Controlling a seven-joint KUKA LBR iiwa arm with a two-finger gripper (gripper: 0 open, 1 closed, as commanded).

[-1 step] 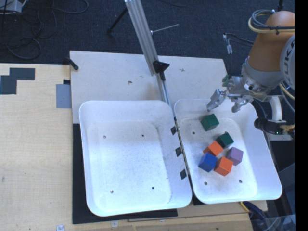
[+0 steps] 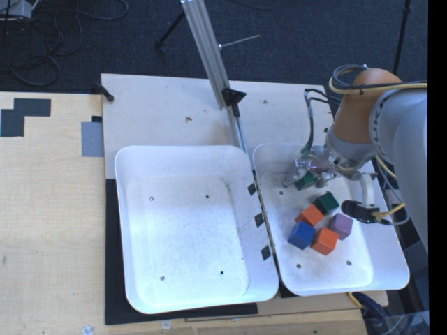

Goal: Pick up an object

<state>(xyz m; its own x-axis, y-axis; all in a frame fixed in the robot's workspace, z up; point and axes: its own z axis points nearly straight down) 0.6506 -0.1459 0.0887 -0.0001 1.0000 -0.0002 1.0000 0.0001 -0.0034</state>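
My gripper (image 2: 307, 175) hangs over the upper part of the right bin (image 2: 391, 274), below the orange-banded wrist. A small dark green block (image 2: 305, 181) sits between its fingertips, and the gripper is shut on it. Lower in the same bin lies a loose cluster: a second green block (image 2: 326, 203), an orange block (image 2: 311, 215), a blue block (image 2: 302, 235), another orange block (image 2: 325, 241) and a purple block (image 2: 341, 225).
The left bin (image 2: 133, 187) lies beside the right one, with a ridge and black clips (image 2: 260, 218) between them. A slanted aluminium bar (image 2: 209, 51) rises behind the bins. Cables (image 2: 370, 213) trail from the wrist over the right bin's edge.
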